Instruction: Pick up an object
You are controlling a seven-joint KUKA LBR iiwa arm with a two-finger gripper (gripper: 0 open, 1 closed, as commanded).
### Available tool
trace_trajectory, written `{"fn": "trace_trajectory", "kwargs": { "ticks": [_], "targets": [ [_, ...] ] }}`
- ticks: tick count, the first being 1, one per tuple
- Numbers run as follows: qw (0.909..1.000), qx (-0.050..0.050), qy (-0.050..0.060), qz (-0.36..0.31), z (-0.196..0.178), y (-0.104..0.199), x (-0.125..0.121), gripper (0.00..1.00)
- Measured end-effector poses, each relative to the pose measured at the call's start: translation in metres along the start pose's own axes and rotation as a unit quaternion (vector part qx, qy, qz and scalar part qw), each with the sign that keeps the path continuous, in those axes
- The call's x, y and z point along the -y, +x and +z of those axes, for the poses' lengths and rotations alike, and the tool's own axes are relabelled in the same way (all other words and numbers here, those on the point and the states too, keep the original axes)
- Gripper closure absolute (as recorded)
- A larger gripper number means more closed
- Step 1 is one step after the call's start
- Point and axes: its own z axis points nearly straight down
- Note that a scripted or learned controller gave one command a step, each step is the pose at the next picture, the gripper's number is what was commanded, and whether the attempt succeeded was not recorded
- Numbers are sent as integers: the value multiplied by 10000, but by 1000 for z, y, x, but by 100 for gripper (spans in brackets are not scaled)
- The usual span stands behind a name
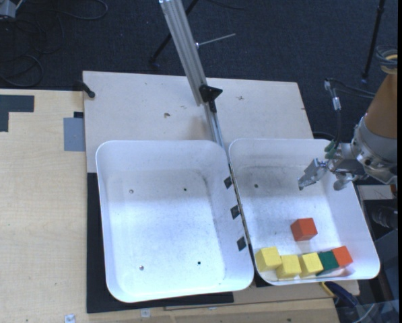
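In the right bin point(275, 160), a red cube point(304, 229) lies alone near the middle. A row of blocks runs along the bin's front wall: three yellow cubes point(289, 266), a green block point(328, 260) and an orange-red block point(342, 255). My gripper point(323, 179) hangs over the right bin's far right part, above and behind the red cube. It is open, with nothing between its fingers. The grey arm with its orange band point(384, 110) comes in from the right edge.
The left bin point(113, 180) lies beside the right one, joined by a divider with black clips point(233, 210). A slanted aluminium pole point(187, 52) rises behind the bins. Cables and stands lie on the dark floor beyond the bench.
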Motion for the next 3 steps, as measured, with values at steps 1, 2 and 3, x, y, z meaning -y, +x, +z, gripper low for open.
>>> {"fn": "trace_trajectory", "kwargs": {
  "ticks": [1,2,3],
  "targets": [
    [10000,0,-8,-23,164,-24,-4,0],
    [10000,1,-13,-19,161,-25,22,0],
    [10000,-6,-11,6,151,-26,22,100]
  ]
}}
